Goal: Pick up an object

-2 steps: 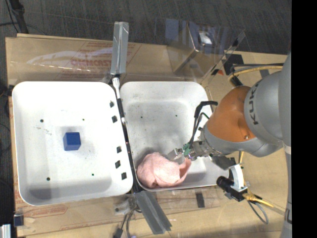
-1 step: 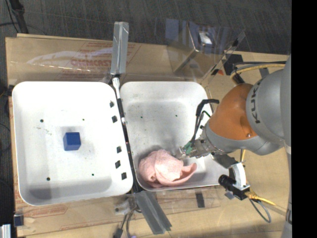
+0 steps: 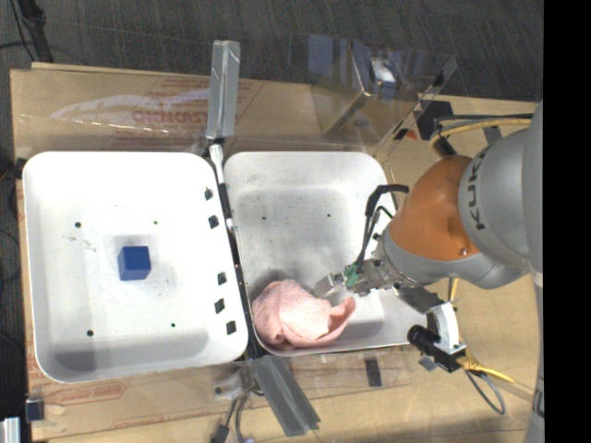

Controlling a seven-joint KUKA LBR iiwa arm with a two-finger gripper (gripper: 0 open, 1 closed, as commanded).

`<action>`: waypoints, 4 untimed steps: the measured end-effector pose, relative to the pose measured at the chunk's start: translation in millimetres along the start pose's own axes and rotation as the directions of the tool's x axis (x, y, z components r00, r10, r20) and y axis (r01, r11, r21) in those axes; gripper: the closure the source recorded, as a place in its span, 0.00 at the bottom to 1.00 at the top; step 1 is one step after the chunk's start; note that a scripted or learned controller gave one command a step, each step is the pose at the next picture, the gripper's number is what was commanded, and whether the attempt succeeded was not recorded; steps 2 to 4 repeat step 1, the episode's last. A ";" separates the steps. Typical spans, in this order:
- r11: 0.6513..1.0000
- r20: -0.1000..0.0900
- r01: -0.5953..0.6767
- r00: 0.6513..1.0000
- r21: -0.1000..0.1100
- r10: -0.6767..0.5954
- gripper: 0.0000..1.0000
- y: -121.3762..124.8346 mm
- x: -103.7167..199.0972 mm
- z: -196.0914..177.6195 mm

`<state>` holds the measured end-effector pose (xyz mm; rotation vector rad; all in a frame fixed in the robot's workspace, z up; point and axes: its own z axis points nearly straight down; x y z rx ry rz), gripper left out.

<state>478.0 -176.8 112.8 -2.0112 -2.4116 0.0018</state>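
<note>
1. Two shallow white bins sit side by side in the camera view: the left bin [image 3: 55, 247] at about nine o'clock and the right bin [image 3: 305, 183] near the centre.
2. A soft pink cloth-like object [image 3: 294, 314] lies bunched in the right bin's six o'clock corner, pressed against the front wall, likely because the wall stops it sliding further.
3. The gripper [image 3: 337, 287] reaches in from three o'clock and sits at the pink object's upper right edge, seemingly touching it; whether it is spread or closed I cannot tell, as the tip is small and blurred.
4. A small blue cube [image 3: 135, 262] rests alone in the left bin, well apart from the arm [image 3: 462, 220].
5. Both bins stand on a brown cardboard-covered bench [image 3: 111, 109]; dark carpeted floor [image 3: 138, 7] lies toward twelve o'clock, with a clear plastic piece [image 3: 369, 90] beyond the right bin.
</note>
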 end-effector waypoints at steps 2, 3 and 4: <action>0.999 -0.001 0.034 0.999 -0.001 -0.034 0.00 25.8 -6.1 15.8; 0.999 -0.001 0.034 0.999 -0.001 -0.034 0.00 25.8 -6.1 15.8; 0.999 -0.001 0.034 0.999 -0.001 -0.034 0.00 25.8 -6.1 15.8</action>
